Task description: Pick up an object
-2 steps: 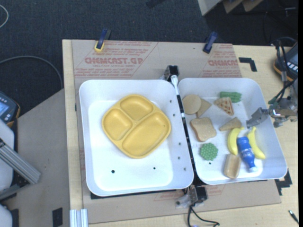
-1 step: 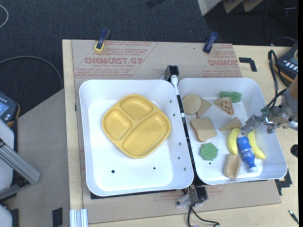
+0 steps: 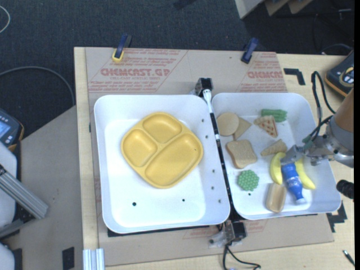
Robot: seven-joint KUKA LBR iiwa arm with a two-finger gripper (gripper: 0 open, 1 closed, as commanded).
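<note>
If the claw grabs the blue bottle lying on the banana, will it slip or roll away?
Probably a bit of both. The blue bottle looks smooth and round-sided, so it may slide between hard fingers. It lies on its side across the curved banana, so a nudge could roll it off. It looks small, likely light plastic, so lifting it should be easy.

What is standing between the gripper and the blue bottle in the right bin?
Nothing visible does. The gripper hovers at the right bin's right side, directly above the blue bottle's upper end. The bottle lies on top, across the banana, so no other item covers it.
</note>
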